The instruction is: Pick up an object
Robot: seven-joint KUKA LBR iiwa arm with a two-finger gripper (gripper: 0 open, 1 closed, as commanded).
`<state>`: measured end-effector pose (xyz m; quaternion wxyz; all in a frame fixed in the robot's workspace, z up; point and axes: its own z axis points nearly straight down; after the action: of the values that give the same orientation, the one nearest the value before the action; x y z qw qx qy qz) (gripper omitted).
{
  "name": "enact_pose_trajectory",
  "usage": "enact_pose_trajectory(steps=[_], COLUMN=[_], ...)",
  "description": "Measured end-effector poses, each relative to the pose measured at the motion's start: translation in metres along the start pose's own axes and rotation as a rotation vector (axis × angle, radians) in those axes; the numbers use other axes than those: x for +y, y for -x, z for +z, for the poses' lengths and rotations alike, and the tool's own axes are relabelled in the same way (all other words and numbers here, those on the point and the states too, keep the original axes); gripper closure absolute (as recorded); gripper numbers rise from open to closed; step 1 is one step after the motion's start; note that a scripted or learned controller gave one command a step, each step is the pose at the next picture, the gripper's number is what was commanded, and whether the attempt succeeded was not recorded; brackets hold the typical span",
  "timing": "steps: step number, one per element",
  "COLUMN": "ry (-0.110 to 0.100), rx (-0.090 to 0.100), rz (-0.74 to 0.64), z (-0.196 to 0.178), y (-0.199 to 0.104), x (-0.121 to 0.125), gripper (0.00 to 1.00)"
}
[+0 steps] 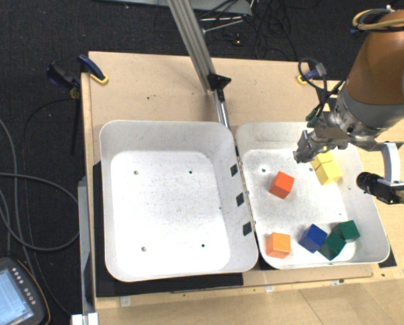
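Single arm enters from the right; grey wrist with orange band sits over the far right part of the right bin point(375, 212). Gripper point(309, 149) hangs low over the bin's far portion, just left of a yellow block point(327, 168). The dark fingers are close to the block's far-left corner; contact cannot be confirmed. Whether the fingers are apart or together: cannot tell, since they read as one dark mass from this angle. Nothing is visibly clamped between them.

Right bin contents:
- yellow block, far right area, next to the gripper, lying on the bin floor, slightly skewed.
- orange block point(281, 185), near the bin's middle, left and nearer than the yellow block, apart from it.
- second orange block point(278, 244), near-left corner region.
- blue block point(314, 237), near side, right of the second orange block, a gap between them.
- two green blocks point(340, 238), near right, touching or almost touching each other; the nearer one is just beside the blue block.

Left bin point(114, 181): white floor with fine dark speckling.

Both bins sit side by side on the tan counter point(154, 87), inner rims touching or overlapping. A metal pole point(192, 36) slants in from the far side toward the seam between the bins. Blue clamps point(87, 66) grip the counter's far-left edge.
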<state>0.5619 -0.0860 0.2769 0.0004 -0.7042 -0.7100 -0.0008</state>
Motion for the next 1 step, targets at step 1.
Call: enact_pose_trajectory(steps=[1], ry=[0.000], rx=[0.000], rz=[0.000], z=[0.0034], y=[-0.0496], x=[0.0048], gripper=[1.00])
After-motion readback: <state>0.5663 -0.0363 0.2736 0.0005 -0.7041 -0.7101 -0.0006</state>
